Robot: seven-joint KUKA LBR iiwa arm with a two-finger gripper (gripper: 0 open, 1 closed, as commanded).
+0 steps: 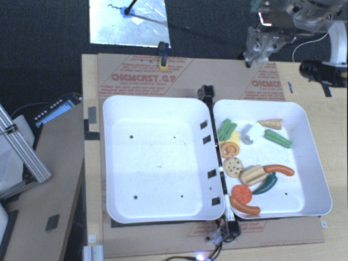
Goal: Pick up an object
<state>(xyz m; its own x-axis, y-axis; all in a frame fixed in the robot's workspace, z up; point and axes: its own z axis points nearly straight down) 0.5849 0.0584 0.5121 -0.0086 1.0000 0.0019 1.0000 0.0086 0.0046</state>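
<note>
Well below the tool (255, 53) (raised) lies a sausage (279, 170).

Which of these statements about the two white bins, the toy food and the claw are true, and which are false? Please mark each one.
1. All the toy food lies in the right bin. True.
2. The claw is down inside the left bin. False: it hangs above the bench, beyond the far edge of the right bin.
3. The cookie lies next to the divider between the bins. True.
4. The tomato is at the far end of its bin. False: it is near the front edge, beside a sausage.
5. The claw holds the cone. False: the cone lies in the right bin.
</note>
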